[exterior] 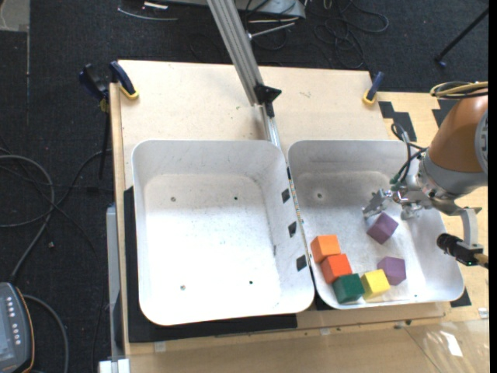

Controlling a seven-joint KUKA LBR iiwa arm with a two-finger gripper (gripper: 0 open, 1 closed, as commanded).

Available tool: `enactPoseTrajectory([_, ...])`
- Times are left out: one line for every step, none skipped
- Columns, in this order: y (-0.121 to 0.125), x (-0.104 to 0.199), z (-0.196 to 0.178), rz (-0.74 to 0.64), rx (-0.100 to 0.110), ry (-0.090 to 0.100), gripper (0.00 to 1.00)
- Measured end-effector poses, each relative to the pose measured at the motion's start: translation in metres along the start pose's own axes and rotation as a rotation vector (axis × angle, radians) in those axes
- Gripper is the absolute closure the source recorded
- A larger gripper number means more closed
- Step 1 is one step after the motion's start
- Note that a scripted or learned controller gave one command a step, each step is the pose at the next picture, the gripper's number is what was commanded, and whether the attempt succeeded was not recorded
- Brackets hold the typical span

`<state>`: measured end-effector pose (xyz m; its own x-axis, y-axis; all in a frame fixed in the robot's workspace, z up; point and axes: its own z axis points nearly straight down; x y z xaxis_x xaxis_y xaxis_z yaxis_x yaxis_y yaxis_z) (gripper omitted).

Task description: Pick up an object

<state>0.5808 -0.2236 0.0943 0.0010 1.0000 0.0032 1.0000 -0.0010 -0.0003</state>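
My bench (202, 103) has a pale wooden top. Two white bins lie directly on it, side by side: the left bin (147, 169) and the right bin (342, 152), their rims touching.

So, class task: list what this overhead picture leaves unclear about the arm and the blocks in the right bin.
- Gripper: small and cluttered in the camera view; whether it grips the purple block just below it is unclear.
- Arm: cut off by the right edge.
- Green block: its lower faces are hidden by the bin rim.
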Motion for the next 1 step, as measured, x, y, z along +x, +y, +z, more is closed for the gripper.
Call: enactPoseTrajectory([0.0015, -0.0005, -0.0116, -0.001, -0.003, -0.004, 1.00])
